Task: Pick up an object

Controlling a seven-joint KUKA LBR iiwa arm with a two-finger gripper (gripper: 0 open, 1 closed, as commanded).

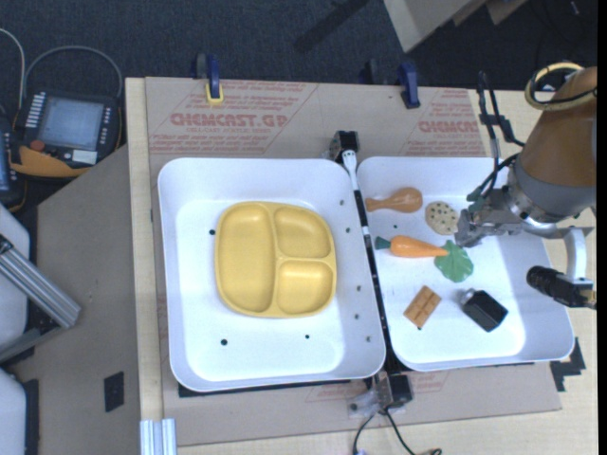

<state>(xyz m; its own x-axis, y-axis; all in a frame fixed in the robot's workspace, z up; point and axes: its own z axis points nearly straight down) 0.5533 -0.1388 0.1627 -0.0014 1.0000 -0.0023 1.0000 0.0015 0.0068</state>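
Observation:
The right bin [531, 349] holds an orange carrot with a green leafy top [427, 249], a round cookie [439, 216], a tan wooden spoon-like piece [396, 201], a brown cracker [422, 305] and a black block [484, 310]. My gripper [470, 230] hangs low over the right bin, just right of the cookie and above the carrot's green top. Nothing visibly sits in it.
A yellow divided plate [275, 258] lies in the left bin [190, 349]. The arm [560, 159] covers the right bin's far right side. A black clip [345, 144] sits at the far end of the seam between the bins.

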